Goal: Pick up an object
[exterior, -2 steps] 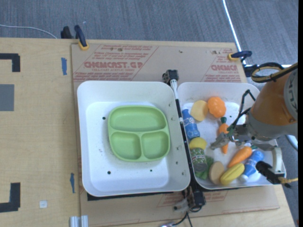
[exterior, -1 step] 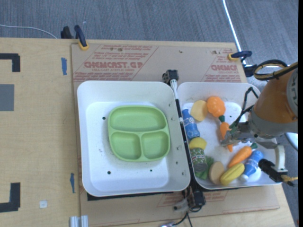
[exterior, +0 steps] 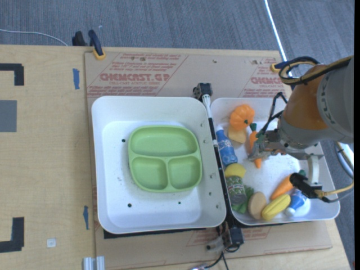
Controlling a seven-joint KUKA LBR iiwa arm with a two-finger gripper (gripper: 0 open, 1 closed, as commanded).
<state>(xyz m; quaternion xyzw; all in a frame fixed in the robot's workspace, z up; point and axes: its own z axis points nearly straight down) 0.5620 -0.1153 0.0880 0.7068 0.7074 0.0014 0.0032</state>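
Currently: claw [exterior: 260, 149] low in right bin [exterior: 323, 211], fingers' state unreadable; small orange piece [exterior: 257, 162] directly beneath it, orange pumpkin [exterior: 242, 117] just beyond, up-left.

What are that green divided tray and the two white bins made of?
The green divided tray looks like moulded plastic: even matte colour, rounded compartment walls. The white bins look like thin formed plastic, smooth with a slight sheen, though the view alone can't confirm it.
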